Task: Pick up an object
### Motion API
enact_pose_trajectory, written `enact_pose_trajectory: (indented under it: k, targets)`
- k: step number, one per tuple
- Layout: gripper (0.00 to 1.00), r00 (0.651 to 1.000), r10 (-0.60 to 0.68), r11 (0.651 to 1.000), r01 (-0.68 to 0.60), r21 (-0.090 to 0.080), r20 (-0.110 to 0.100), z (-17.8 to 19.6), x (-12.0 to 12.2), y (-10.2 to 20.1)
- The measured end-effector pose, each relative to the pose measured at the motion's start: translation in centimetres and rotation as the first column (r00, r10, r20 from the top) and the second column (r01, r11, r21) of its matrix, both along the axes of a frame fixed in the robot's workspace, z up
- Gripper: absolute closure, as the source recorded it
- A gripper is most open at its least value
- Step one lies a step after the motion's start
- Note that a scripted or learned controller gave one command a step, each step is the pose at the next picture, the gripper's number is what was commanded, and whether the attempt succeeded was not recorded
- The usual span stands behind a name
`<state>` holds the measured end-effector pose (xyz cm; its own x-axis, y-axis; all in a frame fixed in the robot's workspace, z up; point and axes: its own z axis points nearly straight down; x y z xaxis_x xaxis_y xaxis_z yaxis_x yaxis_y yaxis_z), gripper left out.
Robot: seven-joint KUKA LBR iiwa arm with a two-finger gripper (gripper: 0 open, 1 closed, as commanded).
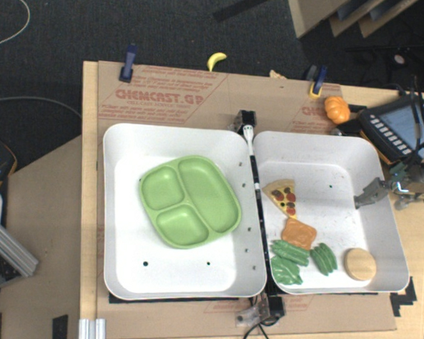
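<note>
The bench's right bin (383, 176) holds toy food. The gripper (372, 193) hovers at its rim — grip state unclear; centre over the round cookie (361, 264) first.

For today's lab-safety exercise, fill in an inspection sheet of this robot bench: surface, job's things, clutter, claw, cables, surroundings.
Surface: brown cardboard sheet bearing a left white bin and a right white bin.
Job's things: right bin holds a toy pizza slice, orange square piece, green bean pods and a tan wooden disc; left bin holds a green divided plate.
Clutter: yellow banana toy, orange round toy.
Claw: claw over the right bin's right edge.
Cables: white cable on the floor.
Surroundings: dark carpet.
</note>
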<state>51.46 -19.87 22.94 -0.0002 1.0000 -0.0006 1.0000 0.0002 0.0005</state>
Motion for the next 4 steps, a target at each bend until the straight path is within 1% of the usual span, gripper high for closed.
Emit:
enact_pose_trajectory:
  k: [1, 2, 3, 4]
  targets:
    - [0.00, 1.000, 0.003, 1.000, -0.003, 0.006, -0.007, -15.0, -3.6, 6.7]
    - [1.00, 1.000, -0.002, 1.000, 0.002, -0.001, 0.003, -13.5, -3.4, 6.3]
    - [1.00, 1.000, -0.005, 1.000, 0.005, -0.010, 0.018, 1.9, -3.3, 0.2]
    - [1.00, 1.000, -0.002, 1.000, 0.002, -0.006, 0.010, 9.6, -3.5, -2.8]
